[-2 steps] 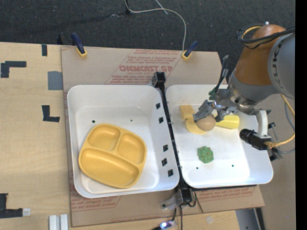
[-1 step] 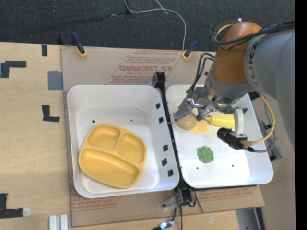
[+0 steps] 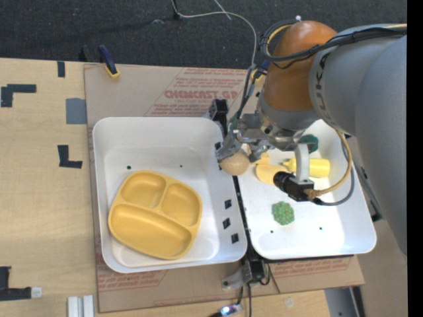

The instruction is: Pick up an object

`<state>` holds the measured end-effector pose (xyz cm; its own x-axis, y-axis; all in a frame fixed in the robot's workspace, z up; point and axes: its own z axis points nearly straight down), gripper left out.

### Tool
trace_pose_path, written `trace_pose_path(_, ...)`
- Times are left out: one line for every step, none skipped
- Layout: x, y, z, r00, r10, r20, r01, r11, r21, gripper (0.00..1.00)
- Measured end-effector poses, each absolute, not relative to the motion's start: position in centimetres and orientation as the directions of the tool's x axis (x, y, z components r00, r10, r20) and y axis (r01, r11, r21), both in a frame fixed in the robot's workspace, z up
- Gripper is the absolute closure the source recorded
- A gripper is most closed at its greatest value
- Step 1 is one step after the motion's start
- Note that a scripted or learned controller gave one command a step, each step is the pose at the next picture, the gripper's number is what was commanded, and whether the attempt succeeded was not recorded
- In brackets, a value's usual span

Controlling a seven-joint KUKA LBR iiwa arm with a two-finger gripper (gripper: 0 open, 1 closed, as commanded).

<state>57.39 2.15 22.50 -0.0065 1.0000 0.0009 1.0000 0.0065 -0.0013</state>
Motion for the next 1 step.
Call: trace_pose_path(57.91, 8.33, 23.14, -0.008, 1.0, 0.001, 1.0, 0.008, -0.001, 1.0)
